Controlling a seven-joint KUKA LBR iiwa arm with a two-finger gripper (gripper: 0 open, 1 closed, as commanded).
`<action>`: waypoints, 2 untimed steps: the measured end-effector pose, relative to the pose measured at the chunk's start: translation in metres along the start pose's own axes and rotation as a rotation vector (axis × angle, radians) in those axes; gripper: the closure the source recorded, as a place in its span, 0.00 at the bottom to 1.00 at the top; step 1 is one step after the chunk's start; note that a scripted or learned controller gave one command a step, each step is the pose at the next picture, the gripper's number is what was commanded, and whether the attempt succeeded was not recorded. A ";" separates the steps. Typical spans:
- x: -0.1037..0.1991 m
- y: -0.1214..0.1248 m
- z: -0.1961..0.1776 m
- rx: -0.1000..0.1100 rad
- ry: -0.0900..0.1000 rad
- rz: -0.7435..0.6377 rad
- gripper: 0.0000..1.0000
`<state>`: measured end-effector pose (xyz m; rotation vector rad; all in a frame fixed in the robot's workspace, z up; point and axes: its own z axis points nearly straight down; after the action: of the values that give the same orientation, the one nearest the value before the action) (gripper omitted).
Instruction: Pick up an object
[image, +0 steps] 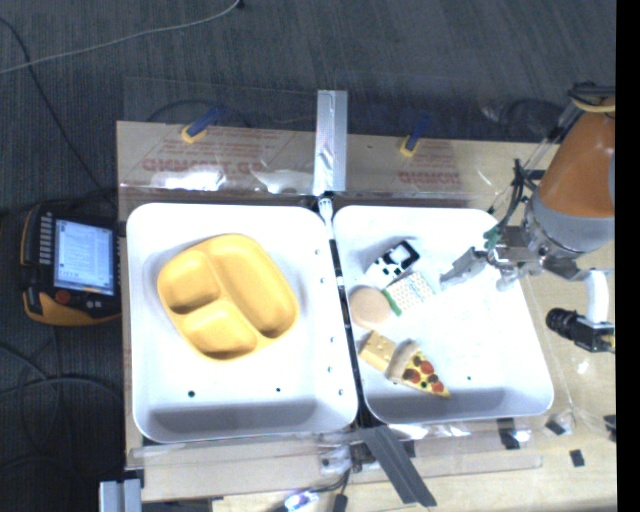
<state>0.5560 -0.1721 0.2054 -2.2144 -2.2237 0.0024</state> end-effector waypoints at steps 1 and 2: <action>0.052 0.021 0.059 -0.001 -0.001 -0.400 0.00; 0.062 0.064 0.103 -0.002 -0.003 -0.151 0.00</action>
<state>0.6197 -0.1099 0.1022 -2.0428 -2.3868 0.0034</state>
